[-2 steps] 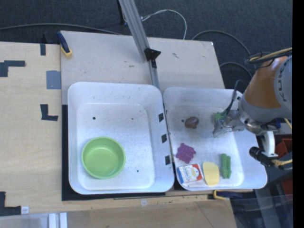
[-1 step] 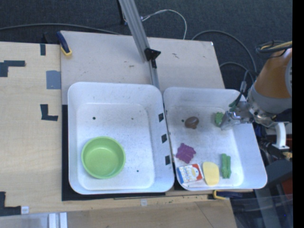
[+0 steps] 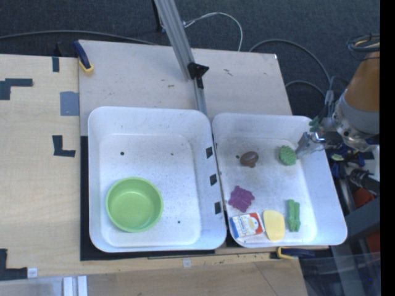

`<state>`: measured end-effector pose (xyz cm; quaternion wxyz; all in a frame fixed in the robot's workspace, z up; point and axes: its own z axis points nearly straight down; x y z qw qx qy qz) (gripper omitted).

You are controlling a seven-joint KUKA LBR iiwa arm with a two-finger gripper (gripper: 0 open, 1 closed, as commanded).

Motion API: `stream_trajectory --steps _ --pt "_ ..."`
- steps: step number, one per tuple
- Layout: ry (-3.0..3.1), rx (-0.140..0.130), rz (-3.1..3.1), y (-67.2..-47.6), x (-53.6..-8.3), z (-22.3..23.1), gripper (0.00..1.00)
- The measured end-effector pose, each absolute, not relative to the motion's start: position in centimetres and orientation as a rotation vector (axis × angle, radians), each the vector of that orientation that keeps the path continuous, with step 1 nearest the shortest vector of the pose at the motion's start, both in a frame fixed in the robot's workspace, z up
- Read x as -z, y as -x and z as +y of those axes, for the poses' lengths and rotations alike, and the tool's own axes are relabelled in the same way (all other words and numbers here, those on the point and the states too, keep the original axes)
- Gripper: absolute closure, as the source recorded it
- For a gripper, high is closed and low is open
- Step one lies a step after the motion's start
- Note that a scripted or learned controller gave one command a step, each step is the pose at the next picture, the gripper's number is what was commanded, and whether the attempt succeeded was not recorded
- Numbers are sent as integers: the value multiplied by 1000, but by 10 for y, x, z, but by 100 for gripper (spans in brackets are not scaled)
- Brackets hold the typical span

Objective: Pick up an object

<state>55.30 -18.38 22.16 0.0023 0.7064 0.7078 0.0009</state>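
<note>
Gripper [image 3: 307, 144] sits at the right bin's [image 3: 321, 184] 3 o'clock rim, just beside the green round object [image 3: 287, 155]; jaws' state: can't tell. Bin centre is open room; other items crowd the 6 o'clock edge.

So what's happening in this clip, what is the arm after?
The arm's gripper is low in the right bin, right beside a small green round object. Nothing is visibly lifted yet. A brown lump, purple piece, yellow piece and green block lie untouched; a green bowl sits in the left bin.
</note>
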Motion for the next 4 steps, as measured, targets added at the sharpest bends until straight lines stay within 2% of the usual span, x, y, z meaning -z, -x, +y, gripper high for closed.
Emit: stream_trajectory --steps 1,2,3,4 --pt "-2215 -2 2230 -550 -232 -130 100" --pt "-2217 2 2230 -543 -221 -80 100" --pt "-2217 0 2232 -527 -228 -29 100" --pt "-2217 3 2232 -519 -217 23 100"
